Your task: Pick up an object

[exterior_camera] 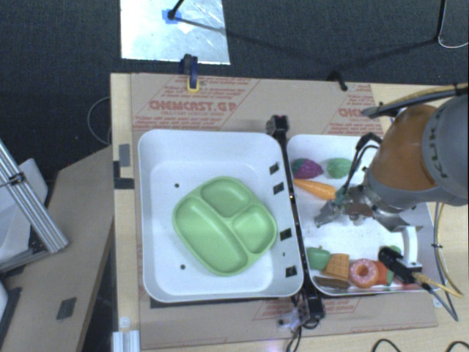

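In the right bin (300,229), cam view: gripper (327,216) hangs low over bare floor, near the centre-left; can't tell its state. Closest pick is the carrot (315,189), just beside it at 11 o'clock, lying flat. Purple piece (308,169) and green piece (338,167) sit at 12, donut (364,272) at 5. Carrot is prob. light, stiff, slick plastic; take it across mid-body.

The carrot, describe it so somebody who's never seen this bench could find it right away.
Start at the right-hand white bin, the one the grey and orange arm reaches into. Along its left side, just below the purple item, lies the carrot. It is the only long, tapered orange piece, set apart from the round green item behind it and the pink-frosted doughnut at the bin's front.
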Controlling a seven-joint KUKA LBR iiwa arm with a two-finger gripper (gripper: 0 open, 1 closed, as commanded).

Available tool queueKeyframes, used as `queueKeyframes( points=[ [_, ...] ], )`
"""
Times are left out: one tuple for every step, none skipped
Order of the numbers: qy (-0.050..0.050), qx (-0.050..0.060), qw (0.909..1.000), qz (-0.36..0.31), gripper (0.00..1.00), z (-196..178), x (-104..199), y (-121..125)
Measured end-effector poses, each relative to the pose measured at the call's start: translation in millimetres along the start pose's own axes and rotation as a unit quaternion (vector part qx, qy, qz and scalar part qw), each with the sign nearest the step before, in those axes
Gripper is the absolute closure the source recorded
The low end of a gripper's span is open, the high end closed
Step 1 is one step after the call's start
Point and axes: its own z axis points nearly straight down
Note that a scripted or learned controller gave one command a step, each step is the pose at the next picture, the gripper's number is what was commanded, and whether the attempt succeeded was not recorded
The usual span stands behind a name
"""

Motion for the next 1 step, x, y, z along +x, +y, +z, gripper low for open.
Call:
queueKeyframes(
  points=[
    [0.000,-0.001,1.0000,0.000,0.00,30.6,0.5,0.0]
  ],
)
